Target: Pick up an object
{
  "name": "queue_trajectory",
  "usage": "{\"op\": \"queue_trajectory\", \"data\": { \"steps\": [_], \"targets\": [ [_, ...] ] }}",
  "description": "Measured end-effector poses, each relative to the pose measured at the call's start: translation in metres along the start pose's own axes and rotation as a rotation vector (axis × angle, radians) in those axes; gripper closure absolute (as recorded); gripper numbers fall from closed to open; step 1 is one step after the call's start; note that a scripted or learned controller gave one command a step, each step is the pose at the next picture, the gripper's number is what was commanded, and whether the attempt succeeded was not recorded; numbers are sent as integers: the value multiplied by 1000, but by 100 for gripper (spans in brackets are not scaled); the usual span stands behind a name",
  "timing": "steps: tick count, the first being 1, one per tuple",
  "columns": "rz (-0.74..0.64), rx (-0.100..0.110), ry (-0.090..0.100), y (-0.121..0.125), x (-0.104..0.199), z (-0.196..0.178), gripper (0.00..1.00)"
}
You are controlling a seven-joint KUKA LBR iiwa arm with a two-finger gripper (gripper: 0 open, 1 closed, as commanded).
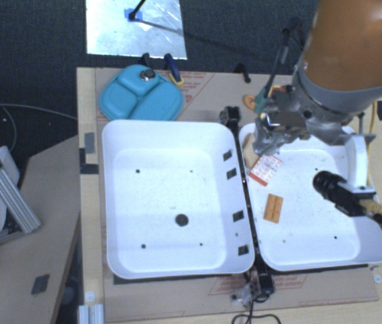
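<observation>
Fingers [263, 144] above red-white packet [266, 170], right bin [312, 238] | spread: cannot tell | print unreadable

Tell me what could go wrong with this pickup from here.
The hand is right over a red and white packet that looks thin and flat, so it may slide instead of lifting. Both are close to the right bin's left wall, which the hand could bump.

Dark blue-grey carpet floor [29, 39]. Shiny silver sheet [110, 25] lies flat on it, just beyond the tan-topped bench [204, 90]. Left side: pale low table [49, 201], slanting aluminium rail [2, 187], thin black cable [36, 110] crossing carpet. Light even.
</observation>
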State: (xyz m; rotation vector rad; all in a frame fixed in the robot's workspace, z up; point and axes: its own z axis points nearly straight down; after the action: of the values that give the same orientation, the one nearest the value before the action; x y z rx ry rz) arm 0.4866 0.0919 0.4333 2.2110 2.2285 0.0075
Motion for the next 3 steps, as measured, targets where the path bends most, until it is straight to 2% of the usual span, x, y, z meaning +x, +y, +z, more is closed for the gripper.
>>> {"op": "queue_trajectory", "data": {
  "steps": [1,2,3],
  "targets": [
    [0,6,-1,19,58,50,100],
    [3,-7,2,6,31,-50,100],
    [1,6,-1,0,91,39,100]
  ]
}}
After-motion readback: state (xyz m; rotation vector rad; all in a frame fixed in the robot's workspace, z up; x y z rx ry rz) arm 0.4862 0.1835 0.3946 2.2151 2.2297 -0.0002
